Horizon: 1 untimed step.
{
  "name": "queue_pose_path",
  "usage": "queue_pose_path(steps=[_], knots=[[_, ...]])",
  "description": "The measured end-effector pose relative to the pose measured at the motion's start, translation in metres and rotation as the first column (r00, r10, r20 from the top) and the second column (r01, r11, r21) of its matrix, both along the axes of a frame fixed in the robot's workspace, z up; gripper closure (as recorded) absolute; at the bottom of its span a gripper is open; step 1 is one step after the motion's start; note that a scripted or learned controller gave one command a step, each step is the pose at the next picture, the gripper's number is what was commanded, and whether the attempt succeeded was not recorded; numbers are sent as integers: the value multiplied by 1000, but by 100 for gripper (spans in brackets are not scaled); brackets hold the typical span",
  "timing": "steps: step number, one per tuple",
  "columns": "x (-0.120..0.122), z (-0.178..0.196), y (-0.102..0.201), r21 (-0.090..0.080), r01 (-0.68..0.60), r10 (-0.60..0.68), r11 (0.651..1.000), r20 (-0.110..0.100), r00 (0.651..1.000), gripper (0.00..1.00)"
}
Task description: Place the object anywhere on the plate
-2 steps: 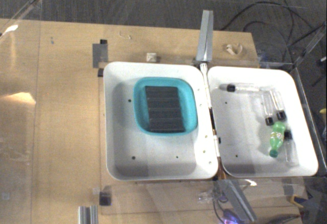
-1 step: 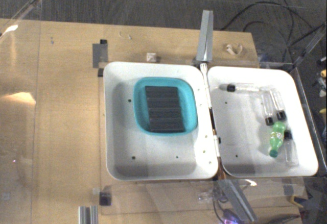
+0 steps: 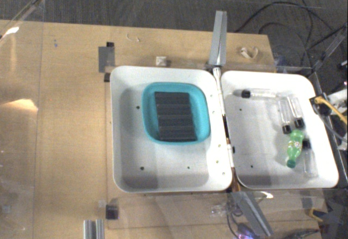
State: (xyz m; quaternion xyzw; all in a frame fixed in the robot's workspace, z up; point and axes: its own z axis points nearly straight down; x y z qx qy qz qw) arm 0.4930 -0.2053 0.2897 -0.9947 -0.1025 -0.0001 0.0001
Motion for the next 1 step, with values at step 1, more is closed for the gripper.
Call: queue_pose_path(steps=[1], knots=[[0, 0, 0, 0, 0, 0, 1000, 1, 1000, 0]])
